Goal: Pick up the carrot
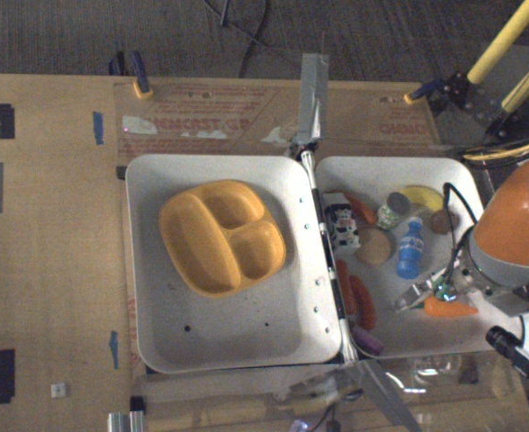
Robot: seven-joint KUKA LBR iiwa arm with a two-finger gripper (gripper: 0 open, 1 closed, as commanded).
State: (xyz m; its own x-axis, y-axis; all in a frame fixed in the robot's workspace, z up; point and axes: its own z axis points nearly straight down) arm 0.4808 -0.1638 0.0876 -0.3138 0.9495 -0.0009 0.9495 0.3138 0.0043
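A yellow divided plate (221, 237) lies in the left white bin (156, 331), tilted, toward the bin's upper half. Right of that plate, past the divider between the bins, the right white bin (372, 171) holds a small black-and-white carton (341, 225) nearest the plate, then a brown potato (373, 247), a blue bottle (410, 249), a banana (422, 196) and a small can (392, 211). Red sausages (362, 301) lie lower right of the plate.
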